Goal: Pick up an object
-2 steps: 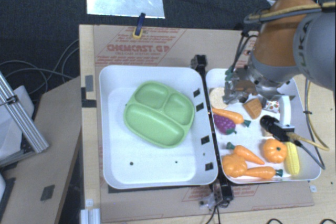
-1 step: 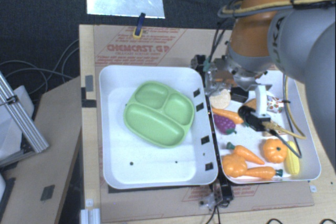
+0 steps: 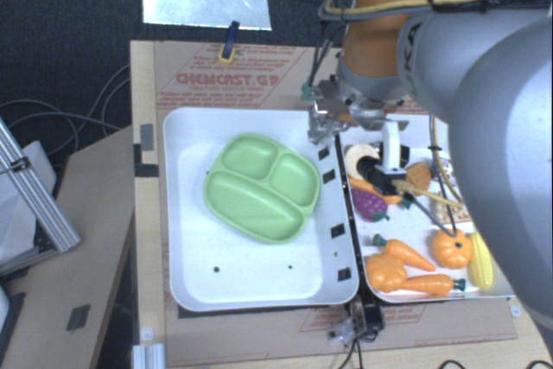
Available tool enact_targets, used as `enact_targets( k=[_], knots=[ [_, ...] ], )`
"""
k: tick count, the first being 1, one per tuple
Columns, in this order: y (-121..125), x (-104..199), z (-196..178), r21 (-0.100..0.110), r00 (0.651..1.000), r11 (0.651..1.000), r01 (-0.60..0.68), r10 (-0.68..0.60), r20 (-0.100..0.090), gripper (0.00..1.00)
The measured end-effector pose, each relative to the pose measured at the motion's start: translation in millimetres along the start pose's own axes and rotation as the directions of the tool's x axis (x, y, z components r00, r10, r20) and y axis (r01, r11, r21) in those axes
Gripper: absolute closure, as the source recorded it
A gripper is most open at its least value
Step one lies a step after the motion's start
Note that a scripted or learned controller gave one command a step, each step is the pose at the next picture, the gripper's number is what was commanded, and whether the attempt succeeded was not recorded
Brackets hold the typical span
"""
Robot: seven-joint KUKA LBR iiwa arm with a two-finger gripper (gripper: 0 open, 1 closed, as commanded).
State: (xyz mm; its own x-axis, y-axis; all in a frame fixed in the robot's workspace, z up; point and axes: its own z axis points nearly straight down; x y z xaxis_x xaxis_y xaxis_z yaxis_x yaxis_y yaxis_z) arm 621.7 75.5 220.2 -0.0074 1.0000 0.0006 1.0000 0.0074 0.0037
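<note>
The toy food is heaped in the right bin (image 3: 421,297), and that crowding matters: a carrot (image 3: 408,254) is laid just above a second carrot (image 3: 429,283), a small pumpkin (image 3: 451,248) is tucked against a yellow corn cob (image 3: 480,264), and a bunch of purple grapes (image 3: 370,203) is pressed close to the wall shared by the two bins. Little open room is left around any one piece, so a clean grab there is judged tricky.

The left bin (image 3: 177,212) is given over to one thing, a green divided plate (image 3: 262,186), laid flat near the middle with bare white floor all round it. It is broad and shallow, and is likely to be hard to pinch except at the rim.

Now the arm (image 3: 484,73): it is reached in from the right, its grey bulk carried over the right bin, with the orange band (image 3: 384,22) bent downward above the wrist. The gripper (image 3: 321,127) is hung low over the far end of the shared wall, just beside the plate's upper right edge and apart from the food.

Whether the gripper is open or closed cannot be told, since it is shadowed by the wrist. Nothing is seen gripped. No object has yet been lifted: every candidate is lying in its bin, and the plate is judged the nearest.
</note>
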Motion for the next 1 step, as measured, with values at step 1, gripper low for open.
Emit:
enact_targets(
  k=[1],
  knots=[
    [25.9, 27.8, -15.2, -0.001, 1.000, 1.000, 0.000, 0.000, -0.001, 1.00]
  ],
)
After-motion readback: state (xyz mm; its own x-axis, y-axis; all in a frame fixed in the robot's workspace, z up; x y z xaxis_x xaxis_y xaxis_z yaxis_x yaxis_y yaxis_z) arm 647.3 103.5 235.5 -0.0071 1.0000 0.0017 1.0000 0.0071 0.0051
